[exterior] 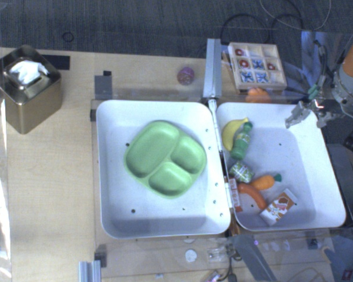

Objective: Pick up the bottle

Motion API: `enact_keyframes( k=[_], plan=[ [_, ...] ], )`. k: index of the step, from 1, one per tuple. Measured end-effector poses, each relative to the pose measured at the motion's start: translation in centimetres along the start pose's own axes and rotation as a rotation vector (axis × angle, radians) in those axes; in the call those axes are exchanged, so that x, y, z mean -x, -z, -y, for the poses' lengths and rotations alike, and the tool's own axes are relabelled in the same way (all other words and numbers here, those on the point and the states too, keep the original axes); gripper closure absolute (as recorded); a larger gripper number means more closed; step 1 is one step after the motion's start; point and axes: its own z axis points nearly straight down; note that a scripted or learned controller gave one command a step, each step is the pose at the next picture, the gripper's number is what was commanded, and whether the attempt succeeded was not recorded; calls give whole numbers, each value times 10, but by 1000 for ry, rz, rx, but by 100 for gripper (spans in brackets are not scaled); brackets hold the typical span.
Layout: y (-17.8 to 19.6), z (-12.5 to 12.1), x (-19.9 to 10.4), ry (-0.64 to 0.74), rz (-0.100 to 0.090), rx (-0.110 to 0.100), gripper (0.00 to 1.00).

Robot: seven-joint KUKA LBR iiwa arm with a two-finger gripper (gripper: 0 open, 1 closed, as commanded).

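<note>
We logged a green bottle (242, 140), yellow banana (232, 131), orange carrot (263, 183), green divided plate (166, 157), white bins (115, 216), a red-and-blue patterned board (256, 65), and a purple ball (186, 75).

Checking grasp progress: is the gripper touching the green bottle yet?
Apart. The camera view shows the gripper at the right bin's far corner, with bare white floor between it and the bottle.
</note>
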Motion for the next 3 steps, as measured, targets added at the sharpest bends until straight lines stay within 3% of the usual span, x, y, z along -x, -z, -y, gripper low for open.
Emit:
enact_keyframes(
  k=[1,2,3],
  plan=[
    [-121,-10,-64,98,-1,-1,0],
    [-142,-3,-71,145,1,7,0],
    [-44,-39,-157,87,-1,5,0]
  ],
)
